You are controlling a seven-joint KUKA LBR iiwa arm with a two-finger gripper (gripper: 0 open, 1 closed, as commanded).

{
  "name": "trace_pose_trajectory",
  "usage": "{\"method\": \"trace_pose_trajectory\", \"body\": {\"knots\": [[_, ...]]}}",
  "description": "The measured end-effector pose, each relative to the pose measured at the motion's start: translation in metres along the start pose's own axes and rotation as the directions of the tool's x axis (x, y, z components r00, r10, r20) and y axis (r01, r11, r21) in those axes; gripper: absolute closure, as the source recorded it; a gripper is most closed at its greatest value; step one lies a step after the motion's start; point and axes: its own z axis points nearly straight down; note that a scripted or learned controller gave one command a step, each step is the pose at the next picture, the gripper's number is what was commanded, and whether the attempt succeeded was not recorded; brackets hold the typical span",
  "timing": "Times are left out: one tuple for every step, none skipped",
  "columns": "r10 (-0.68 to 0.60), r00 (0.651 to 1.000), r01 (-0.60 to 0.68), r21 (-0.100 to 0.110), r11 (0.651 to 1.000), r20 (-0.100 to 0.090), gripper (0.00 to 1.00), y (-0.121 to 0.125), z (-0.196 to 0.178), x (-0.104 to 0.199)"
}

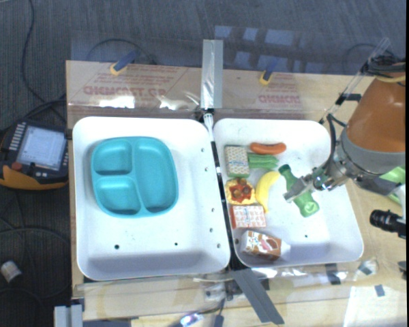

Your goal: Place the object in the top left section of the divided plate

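A green plastic bottle [296,190] lies tilted in the right white bin [341,247], its dark neck up-left and its paler base down-right. The gripper [312,182] sits right over the bottle's middle, and the bottle seems to lie between the fingers, so the jaws appear closed on it, though the contact itself is hard to make out.

Just left of the jaws lies a yellow toy banana [266,188]. Up and left of them rest a green toy pepper [262,161] and, beyond it, an orange-red toy sausage [268,147]. Farther left, along the bin's left wall, a column of small printed food packets runs: a pale checked one [236,160], a red and yellow one [240,191], and a red and white one [248,216]. Down-left of the jaws a brown and white packet [260,244] rests near the bin's front corner.

Well to the left of the jaws, in the left white bin [116,247], sits the turquoise divided plastic plate [133,174], with three sections. The grey arm with its orange band [378,121] extends up-right from the jaws.
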Motion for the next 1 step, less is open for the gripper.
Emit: {"method": "trace_pose_trajectory", "body": {"knots": [[0.0,1.0,0.001,-0.009,1.0,0.007,1.0,-0.0004,0.1164,0.0267]]}}
